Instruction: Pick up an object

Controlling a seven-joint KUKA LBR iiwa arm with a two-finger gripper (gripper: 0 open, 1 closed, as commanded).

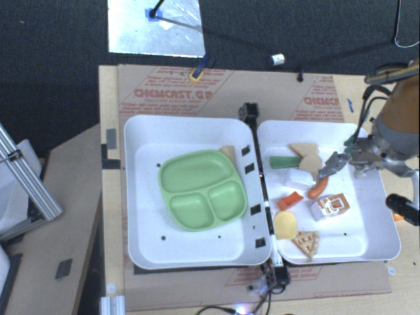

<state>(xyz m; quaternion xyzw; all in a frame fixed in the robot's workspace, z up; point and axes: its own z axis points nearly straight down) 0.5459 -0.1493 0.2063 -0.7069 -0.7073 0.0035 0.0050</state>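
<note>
Waffle-patterned wedge (306, 243) lies below orange sausage (317, 188); hand (330, 166) apparently narrow above it.

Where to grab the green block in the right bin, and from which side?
Grip the green block across its short width, mid-length, coming straight down. It lies flat and elongated, roughly left to right, near the bin's left wall. Its right end meets the tan pieces, so the long sides likely give the jaws more room. The gripper hangs just to its right.
</note>
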